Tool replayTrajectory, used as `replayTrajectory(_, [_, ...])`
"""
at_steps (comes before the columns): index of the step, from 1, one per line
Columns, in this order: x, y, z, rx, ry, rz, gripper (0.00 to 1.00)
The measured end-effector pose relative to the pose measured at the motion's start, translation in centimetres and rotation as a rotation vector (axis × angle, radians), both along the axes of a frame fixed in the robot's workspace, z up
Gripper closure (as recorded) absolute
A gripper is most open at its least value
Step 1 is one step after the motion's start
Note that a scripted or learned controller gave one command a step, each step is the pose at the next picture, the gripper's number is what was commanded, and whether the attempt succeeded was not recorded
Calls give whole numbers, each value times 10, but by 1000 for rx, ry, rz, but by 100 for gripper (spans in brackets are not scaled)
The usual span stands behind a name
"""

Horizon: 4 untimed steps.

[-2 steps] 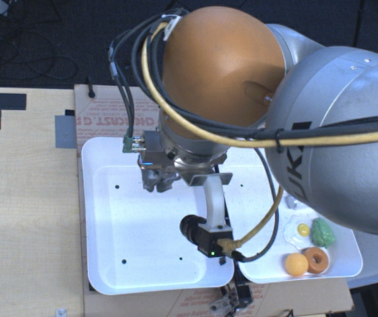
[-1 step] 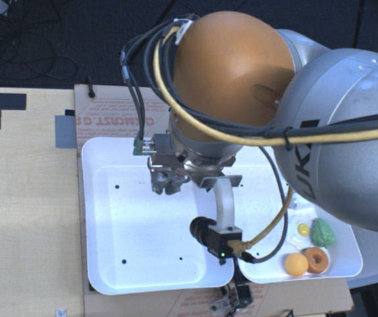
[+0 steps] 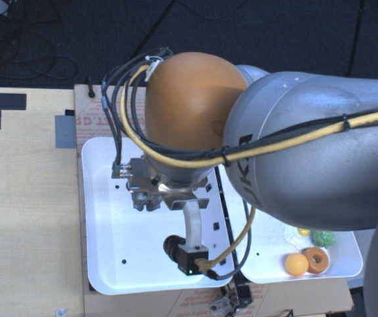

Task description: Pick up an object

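My gripper [image 3: 148,197] hangs low over the left white bin [image 3: 106,243], near its middle, and the orange wrist band and grey arm hide most of it from above. Nothing can be seen held under it. In the near right corner of the right bin [image 3: 347,273] lie an orange ball [image 3: 297,264], a brown ring-shaped doughnut [image 3: 318,260], a green lumpy object [image 3: 323,238] and a small yellow piece [image 3: 302,232]. The arm covers the rest of the right bin.
The bins sit on a cardboard sheet [image 3: 90,111] on a pale wooden bench [image 3: 24,210]. Dark and grey flat patches [image 3: 63,131] mark the bench at the upper left. The bench's front edge runs just below the bins.
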<state>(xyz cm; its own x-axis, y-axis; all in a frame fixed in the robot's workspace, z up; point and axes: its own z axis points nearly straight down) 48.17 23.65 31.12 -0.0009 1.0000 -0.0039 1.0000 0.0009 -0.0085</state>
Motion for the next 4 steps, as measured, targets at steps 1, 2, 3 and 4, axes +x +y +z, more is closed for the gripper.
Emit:
replayTrajectory(1, [31,7,-29,0,-3,-2,100])
replayTrajectory(2, [96,7,-67,2,-8,-2,100])
replayTrajectory(3, [87,7,-138,1,0,-1,100])
replayTrajectory(4, [36,7,-74,3,-3,1,100])
